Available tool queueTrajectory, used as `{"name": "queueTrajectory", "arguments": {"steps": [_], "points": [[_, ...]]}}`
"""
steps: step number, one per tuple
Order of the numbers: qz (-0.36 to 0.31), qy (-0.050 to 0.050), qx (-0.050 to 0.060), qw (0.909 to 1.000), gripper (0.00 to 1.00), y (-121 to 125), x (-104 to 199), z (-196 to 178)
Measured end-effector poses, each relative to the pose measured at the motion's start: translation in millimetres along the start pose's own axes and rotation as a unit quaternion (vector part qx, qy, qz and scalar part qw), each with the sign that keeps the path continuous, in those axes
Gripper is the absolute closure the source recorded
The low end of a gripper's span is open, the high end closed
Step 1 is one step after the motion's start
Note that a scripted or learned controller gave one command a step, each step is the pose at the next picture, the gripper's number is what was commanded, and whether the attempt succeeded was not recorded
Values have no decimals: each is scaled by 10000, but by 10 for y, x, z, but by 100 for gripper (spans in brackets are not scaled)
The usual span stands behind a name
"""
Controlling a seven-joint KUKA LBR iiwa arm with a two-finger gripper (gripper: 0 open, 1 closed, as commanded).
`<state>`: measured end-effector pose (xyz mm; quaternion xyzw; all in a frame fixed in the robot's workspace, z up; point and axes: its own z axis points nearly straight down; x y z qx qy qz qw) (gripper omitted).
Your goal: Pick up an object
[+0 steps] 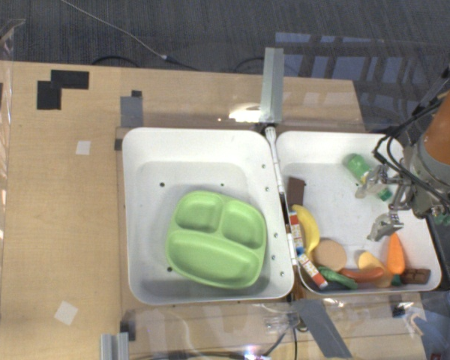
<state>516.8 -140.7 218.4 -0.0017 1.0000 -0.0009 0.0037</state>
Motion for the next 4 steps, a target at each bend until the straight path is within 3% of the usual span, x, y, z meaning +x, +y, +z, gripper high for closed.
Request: {"name": "queueTrajectory", "arguments": {"steps": [1,2,3,4], "points": [[-814,-21,4,9967,0,-404,-67,1238],[-1036,-49,11,9946,0,-645,100,1279],[-1648,-24,-3,9863,0,-627,-794,1304],[-1440,-30,-4,9896,0,-456,-1143,1306]]}}
